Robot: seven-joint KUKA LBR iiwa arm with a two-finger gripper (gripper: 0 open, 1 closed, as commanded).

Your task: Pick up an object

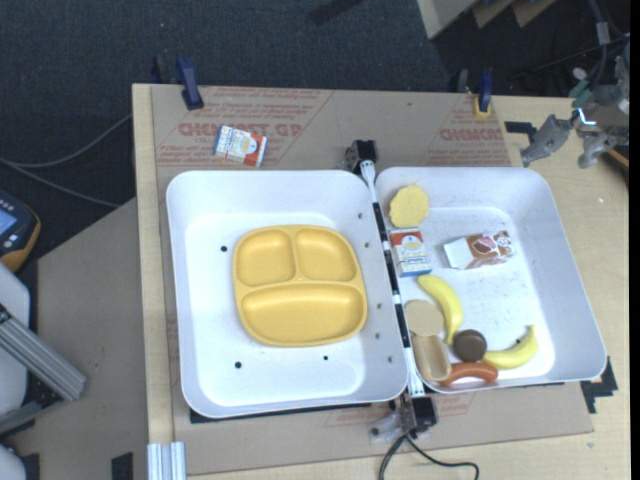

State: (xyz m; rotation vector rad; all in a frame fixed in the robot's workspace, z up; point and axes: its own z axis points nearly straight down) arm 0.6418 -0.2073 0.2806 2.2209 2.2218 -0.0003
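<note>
board [300, 118]: red print, partly "GP" | cartons: unreadable

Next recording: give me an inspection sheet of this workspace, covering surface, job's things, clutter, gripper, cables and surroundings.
Surface: cardboard-topped bench held by blue clamps, bearing the left bin and the right bin.
Job's things: in the right bin, two bananas, a yellow disc, a small carton, a wrapped packet, a brown ball, a hot dog, and tan bread pieces. The left bin holds a yellow divided plate.
Clutter: a small box on the cardboard behind the left bin.
Gripper: metal fingers at the right edge, above the bench; open or shut unclear.
Cables: a cable at the bench front; another on the floor, left.
Surroundings: dark carpet.
</note>
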